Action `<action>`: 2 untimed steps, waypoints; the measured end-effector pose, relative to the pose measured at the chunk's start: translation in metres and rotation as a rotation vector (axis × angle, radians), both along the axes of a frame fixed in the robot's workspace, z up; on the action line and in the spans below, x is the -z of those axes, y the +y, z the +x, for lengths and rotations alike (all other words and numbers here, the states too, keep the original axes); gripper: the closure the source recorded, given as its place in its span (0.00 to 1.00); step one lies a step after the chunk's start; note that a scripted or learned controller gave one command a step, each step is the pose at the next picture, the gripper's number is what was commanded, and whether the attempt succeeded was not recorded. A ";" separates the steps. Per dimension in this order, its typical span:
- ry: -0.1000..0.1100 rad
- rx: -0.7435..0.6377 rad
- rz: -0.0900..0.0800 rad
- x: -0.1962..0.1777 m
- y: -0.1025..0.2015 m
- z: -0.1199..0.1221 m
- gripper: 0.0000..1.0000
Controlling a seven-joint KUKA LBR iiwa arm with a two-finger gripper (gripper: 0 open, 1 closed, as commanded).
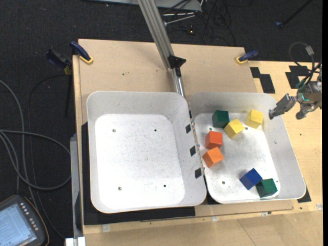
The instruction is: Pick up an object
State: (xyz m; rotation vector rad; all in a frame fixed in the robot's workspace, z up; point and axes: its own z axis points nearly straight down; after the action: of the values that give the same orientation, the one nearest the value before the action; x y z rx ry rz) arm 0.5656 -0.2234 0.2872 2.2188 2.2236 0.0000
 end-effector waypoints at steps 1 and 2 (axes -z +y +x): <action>0.001 -0.001 -0.001 0.000 0.000 0.000 0.00; 0.004 0.000 0.001 0.045 0.007 0.001 0.00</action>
State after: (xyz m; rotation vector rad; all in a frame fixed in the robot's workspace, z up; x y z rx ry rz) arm 0.5669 -0.2167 0.2426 2.2212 2.2264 -0.0037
